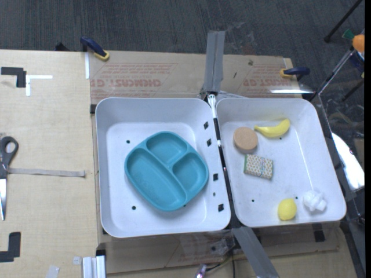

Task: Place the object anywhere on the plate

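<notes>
Five candidate objects lie in the right bin (324, 155), none of them on the plate. The banana (273, 129) rests near the far wall, its long axis running roughly left to right, the right tip tilted up towards the bin's back corner and the curve bowed downward. Just beside its left end sits a round tan disc (245, 139), lying flat. Near that, towards the front, is a small patterned rectangular block (258, 167), its long side tilted slightly down to the right. A lemon (287, 209) and a crumpled white object (314, 201) lie close together at the front right corner.

The teal three-compartment plate (167, 171) sits in the middle of the left bin (110, 155), its large section at the lower left, long axis running upper left to lower right.

On the tabletop (46, 213) to the left lie scissors (6, 155).
</notes>
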{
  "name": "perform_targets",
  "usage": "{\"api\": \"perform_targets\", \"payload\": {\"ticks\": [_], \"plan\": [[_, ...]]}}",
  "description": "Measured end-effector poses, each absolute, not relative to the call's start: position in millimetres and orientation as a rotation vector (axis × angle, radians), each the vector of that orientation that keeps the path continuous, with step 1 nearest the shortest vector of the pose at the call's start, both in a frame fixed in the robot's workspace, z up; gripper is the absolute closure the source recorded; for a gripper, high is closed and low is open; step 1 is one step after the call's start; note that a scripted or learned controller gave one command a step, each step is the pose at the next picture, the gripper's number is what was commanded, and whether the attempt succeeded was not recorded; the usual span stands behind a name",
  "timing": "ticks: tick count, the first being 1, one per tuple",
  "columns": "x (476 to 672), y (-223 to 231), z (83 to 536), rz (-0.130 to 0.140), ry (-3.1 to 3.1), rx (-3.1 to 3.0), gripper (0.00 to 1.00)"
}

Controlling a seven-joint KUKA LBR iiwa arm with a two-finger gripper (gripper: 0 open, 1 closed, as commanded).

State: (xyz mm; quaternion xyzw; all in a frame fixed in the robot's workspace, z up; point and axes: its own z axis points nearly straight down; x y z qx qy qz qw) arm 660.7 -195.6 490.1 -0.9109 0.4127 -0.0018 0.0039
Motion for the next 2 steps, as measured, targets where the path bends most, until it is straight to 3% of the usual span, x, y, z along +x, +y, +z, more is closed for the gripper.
{"api": "perform_targets", "payload": {"ticks": [2], "plan": [[661.2,-221,490,-0.017,0.313,-3.116,1.00]]}}
